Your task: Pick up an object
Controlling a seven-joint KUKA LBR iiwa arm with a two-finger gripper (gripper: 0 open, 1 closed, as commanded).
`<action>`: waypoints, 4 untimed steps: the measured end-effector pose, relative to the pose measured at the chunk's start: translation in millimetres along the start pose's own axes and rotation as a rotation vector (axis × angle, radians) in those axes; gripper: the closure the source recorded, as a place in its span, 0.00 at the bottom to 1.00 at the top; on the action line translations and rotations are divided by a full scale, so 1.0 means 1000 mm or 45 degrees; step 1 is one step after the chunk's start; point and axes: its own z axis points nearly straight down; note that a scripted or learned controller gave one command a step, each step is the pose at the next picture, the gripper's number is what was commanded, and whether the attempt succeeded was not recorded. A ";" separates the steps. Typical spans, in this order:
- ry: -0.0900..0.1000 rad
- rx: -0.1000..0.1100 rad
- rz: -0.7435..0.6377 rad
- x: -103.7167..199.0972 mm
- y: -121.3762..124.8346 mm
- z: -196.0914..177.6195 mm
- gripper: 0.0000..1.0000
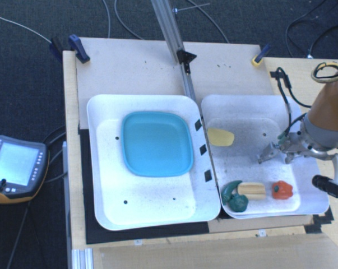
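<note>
My gripper [273, 158] hangs over the right side of the right bin [242, 108], open, with nothing between its fingers. Below it, along the bin's front wall, lie a red-orange pepper-like toy [281, 190], a tan block [251, 190] and a dark green toy [234, 197] that touches the block's left end. A pale yellow piece [220, 137] rests near the bin's left wall, well to the left of the gripper. The pepper toy is the nearest object, a short way below the fingers.
The left bin [104, 167] holds a square blue plate [157, 143]. A metal pole [167, 21] slants down to the divide between the bins. Black cables [286, 91] run beside the arm at the right. A teach pendant [14, 167] lies off the bench at the left.
</note>
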 end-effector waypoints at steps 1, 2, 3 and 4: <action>-0.002 -0.007 0.000 0.000 0.002 -0.013 1.00; -0.003 -0.012 0.000 0.004 -0.004 -0.073 1.00; -0.003 -0.011 0.000 0.004 -0.003 -0.117 1.00; 0.000 -0.008 -0.005 0.058 0.007 -0.129 1.00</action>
